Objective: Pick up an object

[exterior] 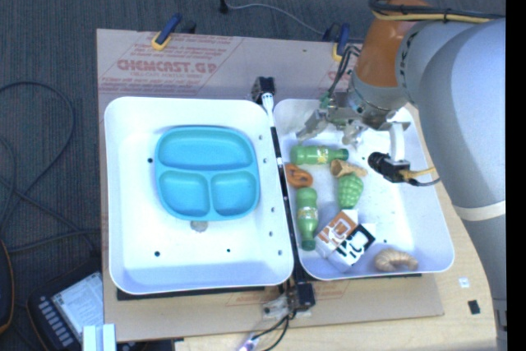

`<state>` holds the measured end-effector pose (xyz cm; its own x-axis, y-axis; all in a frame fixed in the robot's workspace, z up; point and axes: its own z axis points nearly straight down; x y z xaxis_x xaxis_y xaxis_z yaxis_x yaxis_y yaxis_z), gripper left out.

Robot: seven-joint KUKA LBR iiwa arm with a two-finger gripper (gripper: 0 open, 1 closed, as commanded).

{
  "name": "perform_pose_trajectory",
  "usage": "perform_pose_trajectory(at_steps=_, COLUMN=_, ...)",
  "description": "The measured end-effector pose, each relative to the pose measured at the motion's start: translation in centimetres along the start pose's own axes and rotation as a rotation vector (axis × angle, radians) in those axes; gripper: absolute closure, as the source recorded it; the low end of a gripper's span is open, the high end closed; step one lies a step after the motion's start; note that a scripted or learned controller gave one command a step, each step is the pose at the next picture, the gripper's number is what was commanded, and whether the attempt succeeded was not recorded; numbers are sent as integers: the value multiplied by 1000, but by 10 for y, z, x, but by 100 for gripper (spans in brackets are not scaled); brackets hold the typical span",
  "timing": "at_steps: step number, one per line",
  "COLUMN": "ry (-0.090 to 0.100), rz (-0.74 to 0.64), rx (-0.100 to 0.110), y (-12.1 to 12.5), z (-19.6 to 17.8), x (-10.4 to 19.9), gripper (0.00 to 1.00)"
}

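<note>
Bulky grey arm point(460, 103), orange band point(386, 53) above the wrist, thin black cables, metallic gripper point(333, 127)

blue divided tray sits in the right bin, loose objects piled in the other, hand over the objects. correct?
Not quite. The camera view shows the blue divided tray in the left bin; the loose objects are in the right bin, with the hand above them.

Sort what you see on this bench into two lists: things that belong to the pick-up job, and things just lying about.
Belongs to the job:
gripper
green bottle
second green bottle
bumpy green fruit
small box
right bin

Just lying about:
blue divided tray
left bin
blue clamp
</note>
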<state>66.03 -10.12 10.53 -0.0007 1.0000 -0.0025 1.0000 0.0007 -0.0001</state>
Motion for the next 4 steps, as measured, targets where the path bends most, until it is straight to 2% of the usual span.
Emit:
perform_pose_trajectory(at_steps=1, ry=1, rz=1, rx=-3, y=-69, z=18, x=-9, gripper=0)
perform_pose_trajectory(at_steps=2, ry=-2, rz=2, rx=-8, y=-68, z=7, x=-10, gripper=100)
perform_pose_trajectory(at_steps=3, ry=3, rz=-1, rx=-1, y=-108, z=-80, x=55, gripper=100)
perform_pose_trajectory(at_steps=4, ry=2, rz=0, rx=2, y=-109, z=-88, x=55, gripper=100)
